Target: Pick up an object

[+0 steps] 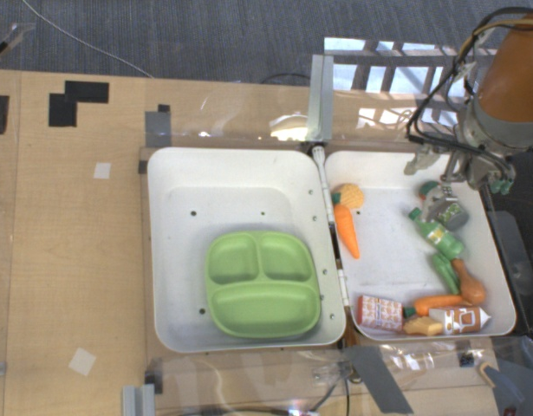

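Grey and orange-banded, the arm (509, 85) reaches in over the right white bin (396, 263), its gripper (443, 199) low above a green plastic bottle (438, 235) near that bin's far right side. Whether the fingers are open or closed, I cannot tell. An orange toy carrot (347, 229) lies by the divider, and a green sectioned plate (263, 283) sits in the left white bin (188, 189).

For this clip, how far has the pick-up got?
Done: the end effector is down in the right bin, over the green items near its far right side. In hand: nothing visibly held. Left: gripping and lifting; the carrot, carton and other toys lie on the bin floor, and the green tray sits in the left bin.
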Controlling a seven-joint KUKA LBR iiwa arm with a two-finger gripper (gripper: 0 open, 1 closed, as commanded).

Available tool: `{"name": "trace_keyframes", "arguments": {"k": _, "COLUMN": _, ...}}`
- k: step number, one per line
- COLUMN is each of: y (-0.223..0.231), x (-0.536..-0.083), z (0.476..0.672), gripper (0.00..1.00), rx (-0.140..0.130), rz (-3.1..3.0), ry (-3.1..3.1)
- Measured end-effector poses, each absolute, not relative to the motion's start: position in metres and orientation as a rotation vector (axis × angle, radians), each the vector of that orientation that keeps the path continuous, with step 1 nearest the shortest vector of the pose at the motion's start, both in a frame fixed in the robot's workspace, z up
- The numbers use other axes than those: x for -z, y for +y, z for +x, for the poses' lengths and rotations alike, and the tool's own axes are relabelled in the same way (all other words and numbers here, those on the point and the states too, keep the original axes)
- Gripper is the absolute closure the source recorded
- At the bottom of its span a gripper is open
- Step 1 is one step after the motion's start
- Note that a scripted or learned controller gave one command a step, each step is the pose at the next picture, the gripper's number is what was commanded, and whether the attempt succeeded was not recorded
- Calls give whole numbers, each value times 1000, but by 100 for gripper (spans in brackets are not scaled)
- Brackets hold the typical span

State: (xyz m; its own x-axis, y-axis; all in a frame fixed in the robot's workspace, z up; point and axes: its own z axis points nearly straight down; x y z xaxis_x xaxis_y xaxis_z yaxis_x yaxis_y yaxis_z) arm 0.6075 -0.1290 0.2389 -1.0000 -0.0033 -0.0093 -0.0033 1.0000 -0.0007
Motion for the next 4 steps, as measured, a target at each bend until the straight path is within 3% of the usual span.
{"name": "trace_keyframes", "arguments": {"k": 1, "y": -142, "x": -99, "z": 599, "gripper": 0, "rx": 3, "rz": 81, "ry": 3126}}
{"name": "trace_keyframes", "arguments": {"k": 2, "y": -180, "x": -89, "z": 593, "gripper": 0, "rx": 4, "rz": 100, "ry": 3127}}
{"name": "trace_keyframes", "arguments": {"k": 3, "y": -179, "x": -105, "z": 598, "gripper": 100, "rx": 9, "rz": 88, "ry": 3110}}
{"name": "trace_keyframes", "arguments": {"k": 4, "y": -118, "x": -246, "z": 658, "gripper": 100, "rx": 3, "rz": -51, "ry": 3114}}
